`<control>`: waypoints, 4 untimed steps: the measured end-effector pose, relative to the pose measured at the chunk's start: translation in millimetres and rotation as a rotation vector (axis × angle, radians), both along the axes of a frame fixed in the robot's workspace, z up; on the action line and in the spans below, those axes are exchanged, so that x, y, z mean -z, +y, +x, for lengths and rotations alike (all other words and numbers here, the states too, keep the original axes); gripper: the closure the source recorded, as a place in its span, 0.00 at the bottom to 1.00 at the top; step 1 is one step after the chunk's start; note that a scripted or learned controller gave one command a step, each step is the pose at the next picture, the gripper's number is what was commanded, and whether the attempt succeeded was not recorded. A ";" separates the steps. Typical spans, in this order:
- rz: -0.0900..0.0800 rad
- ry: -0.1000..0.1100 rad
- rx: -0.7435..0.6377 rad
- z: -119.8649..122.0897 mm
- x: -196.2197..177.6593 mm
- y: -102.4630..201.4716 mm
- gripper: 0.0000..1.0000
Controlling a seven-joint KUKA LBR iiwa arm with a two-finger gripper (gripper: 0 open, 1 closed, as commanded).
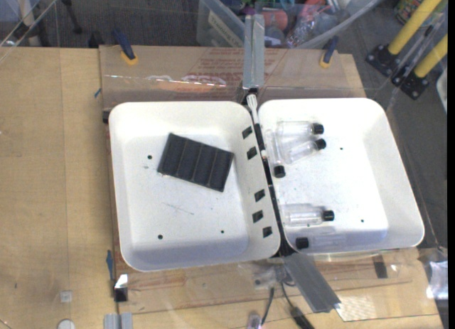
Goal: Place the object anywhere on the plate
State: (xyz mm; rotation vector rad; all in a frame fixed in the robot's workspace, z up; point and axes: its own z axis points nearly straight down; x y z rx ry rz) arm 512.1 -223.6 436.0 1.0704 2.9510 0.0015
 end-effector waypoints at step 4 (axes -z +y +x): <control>-0.004 -0.016 0.000 3.2 -23.3 0.5 0.00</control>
